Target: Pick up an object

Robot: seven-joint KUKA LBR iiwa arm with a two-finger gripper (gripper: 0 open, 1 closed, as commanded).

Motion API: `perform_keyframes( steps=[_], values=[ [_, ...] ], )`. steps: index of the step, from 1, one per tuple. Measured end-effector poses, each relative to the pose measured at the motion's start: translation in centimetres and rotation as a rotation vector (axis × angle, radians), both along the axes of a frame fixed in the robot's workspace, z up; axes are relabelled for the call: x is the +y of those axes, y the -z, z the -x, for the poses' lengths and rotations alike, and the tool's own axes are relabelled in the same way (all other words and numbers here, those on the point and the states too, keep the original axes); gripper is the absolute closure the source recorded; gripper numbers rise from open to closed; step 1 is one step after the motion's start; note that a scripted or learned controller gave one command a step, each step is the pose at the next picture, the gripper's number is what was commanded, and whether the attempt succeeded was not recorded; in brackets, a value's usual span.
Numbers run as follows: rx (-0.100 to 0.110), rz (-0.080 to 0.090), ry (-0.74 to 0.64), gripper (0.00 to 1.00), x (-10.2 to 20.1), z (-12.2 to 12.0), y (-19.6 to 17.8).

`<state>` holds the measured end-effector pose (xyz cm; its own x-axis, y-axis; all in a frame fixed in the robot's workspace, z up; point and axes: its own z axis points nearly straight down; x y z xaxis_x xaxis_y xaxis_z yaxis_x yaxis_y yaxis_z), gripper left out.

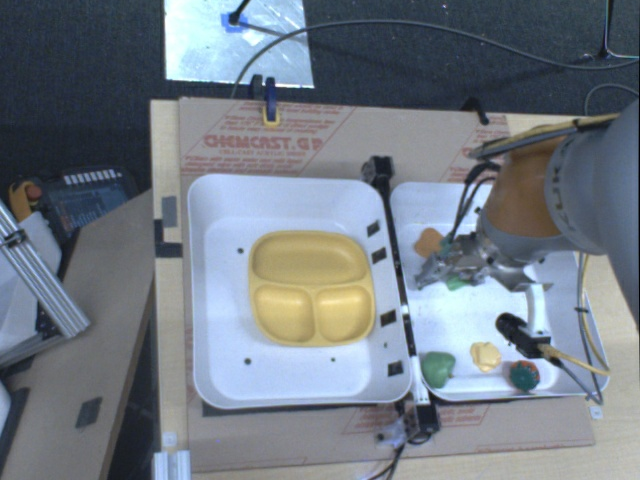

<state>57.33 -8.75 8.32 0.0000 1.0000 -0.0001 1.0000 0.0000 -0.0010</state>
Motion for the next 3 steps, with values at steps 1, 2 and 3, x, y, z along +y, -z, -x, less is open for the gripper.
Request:
perform_keyframes(
  steps=[1, 2, 3],
  values=[
    [-0.007, 0.002, 0.001, 1.00, -0.1, -0.2, -1.4],
    [-0.008, 0.001, -0.004, 1.00, 0.2, -1.4, -6.8],
    [-0.008, 0.001, -0.005, 1.00, 0.2, -1.6, -12.2]
  ],
)
